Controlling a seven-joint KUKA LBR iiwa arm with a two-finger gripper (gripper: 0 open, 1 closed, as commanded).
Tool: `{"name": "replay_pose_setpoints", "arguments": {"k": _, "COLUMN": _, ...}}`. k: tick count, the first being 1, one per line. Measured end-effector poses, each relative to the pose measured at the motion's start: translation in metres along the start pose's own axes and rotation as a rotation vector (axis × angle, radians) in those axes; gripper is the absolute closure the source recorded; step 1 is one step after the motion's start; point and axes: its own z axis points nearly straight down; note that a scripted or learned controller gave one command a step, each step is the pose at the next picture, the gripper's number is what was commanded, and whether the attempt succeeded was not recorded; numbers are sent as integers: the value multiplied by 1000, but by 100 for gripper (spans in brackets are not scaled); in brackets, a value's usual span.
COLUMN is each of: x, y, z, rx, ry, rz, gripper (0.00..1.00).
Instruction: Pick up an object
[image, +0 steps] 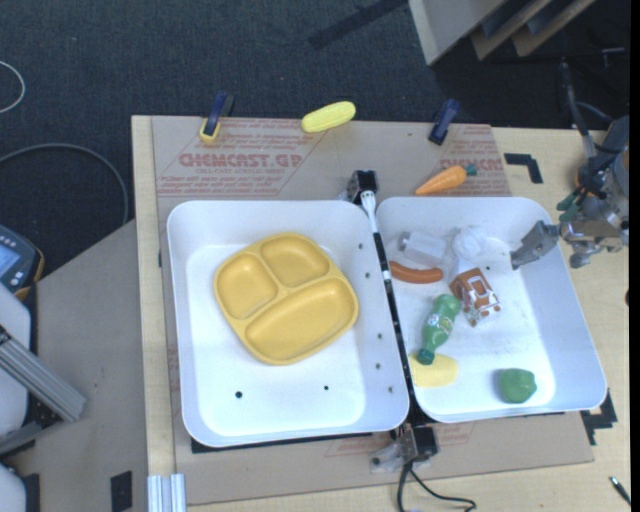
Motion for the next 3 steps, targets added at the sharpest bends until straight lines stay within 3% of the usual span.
{"name": "replay_pose_setpoints", "arguments": {"k": 1, "x": -5, "y": 28, "z": 156, "rx": -4, "ry": 7, "rz": 3, "gripper": 0}}
{"name": "replay_pose_setpoints", "arguments": {"k": 3, "x": -7, "y": 28, "z": 146, "rx": -10, "ry": -1, "rz": 0, "gripper": 0}}
